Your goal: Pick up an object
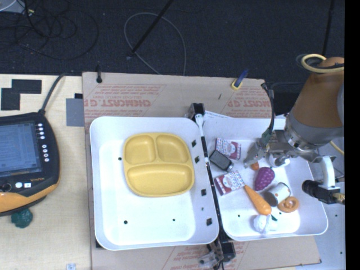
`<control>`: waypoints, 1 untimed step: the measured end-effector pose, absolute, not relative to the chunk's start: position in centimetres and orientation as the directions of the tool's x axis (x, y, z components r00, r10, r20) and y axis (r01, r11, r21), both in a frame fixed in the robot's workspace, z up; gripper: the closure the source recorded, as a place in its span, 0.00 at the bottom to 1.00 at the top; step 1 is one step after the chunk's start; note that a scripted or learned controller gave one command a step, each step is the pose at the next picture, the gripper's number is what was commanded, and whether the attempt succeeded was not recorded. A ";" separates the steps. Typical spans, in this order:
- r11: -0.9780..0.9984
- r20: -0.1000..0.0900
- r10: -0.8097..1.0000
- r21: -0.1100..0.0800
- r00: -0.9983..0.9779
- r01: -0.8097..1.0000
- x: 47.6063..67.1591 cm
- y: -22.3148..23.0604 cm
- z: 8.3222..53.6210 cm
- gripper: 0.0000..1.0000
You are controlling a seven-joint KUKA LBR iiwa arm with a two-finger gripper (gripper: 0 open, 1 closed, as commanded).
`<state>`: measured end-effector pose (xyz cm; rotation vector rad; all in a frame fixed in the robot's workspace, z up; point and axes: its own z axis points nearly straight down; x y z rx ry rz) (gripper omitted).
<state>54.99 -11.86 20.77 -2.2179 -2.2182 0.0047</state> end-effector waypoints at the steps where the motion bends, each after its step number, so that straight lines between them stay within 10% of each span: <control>1: -0.003 0.002 1.000 -0.006 0.003 1.000 53.4 -19.1 10.8 0.00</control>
